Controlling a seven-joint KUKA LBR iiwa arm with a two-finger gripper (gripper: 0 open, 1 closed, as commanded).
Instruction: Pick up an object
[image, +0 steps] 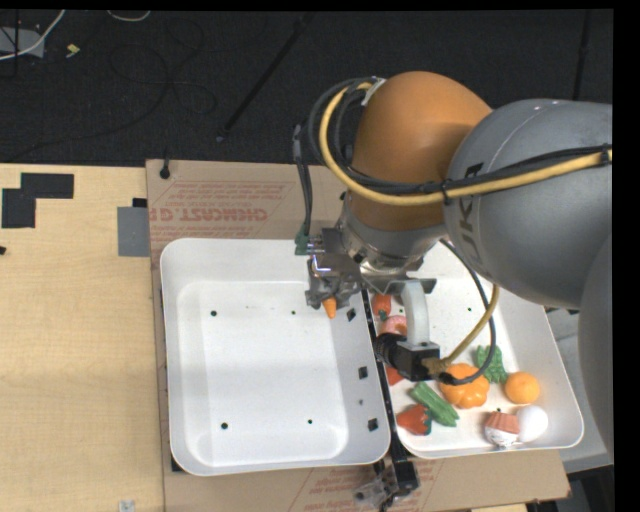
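Tool (333, 296) position was above the shared wall between the two white bins, near their far edge, with a small orange piece (330, 308) visible at its tip. Whether that piece was a gripped object or part of the hardware could not be determined, and the state of the tool could not be told from this view.

Candidate objects lay in the right bin (560, 400), clustered toward its near edge: an orange pepper-like item (464, 385), a green bean-like item (433, 400) touching it, a red item (414, 420) just beside that, a small orange ball (521, 387), and a white-and-red item (515, 425) at the near right corner. The left bin (255, 370) held the tool's side of the wall.

Risk assessment: the tool stood close to the bin walls, so a descent there would likely strike a rim rather than an object. The clustered objects touched one another; a closing grasp could push neighbours aside or catch two at once. Rounded items would probably roll out of a shallow pinch.
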